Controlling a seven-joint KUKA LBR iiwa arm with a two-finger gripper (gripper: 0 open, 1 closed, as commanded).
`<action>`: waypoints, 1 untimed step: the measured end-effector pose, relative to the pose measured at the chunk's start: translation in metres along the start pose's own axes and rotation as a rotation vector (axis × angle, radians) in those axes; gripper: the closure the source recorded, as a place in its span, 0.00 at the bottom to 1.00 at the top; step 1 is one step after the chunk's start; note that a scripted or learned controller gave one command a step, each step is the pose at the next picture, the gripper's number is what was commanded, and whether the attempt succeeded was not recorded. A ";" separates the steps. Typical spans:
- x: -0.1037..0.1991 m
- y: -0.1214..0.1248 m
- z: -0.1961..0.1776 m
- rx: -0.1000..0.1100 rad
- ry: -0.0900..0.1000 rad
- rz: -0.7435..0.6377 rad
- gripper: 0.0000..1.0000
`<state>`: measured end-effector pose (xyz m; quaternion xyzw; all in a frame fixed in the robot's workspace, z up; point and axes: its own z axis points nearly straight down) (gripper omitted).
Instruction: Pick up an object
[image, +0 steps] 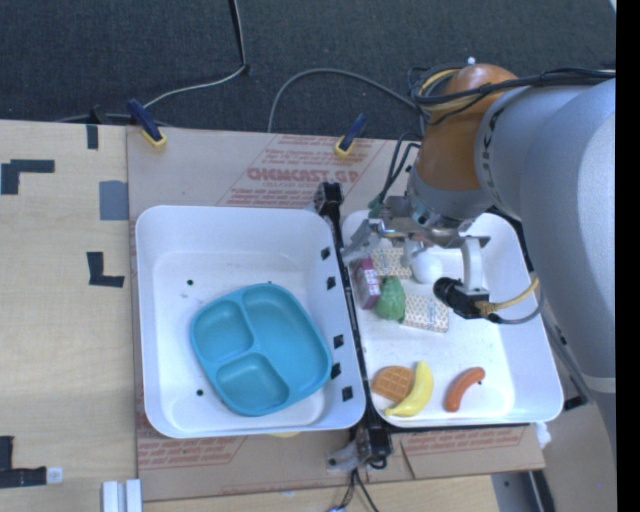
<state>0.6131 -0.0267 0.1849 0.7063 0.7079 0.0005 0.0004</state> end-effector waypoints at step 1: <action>-0.012 -0.001 0.001 0.003 -0.002 0.002 0.00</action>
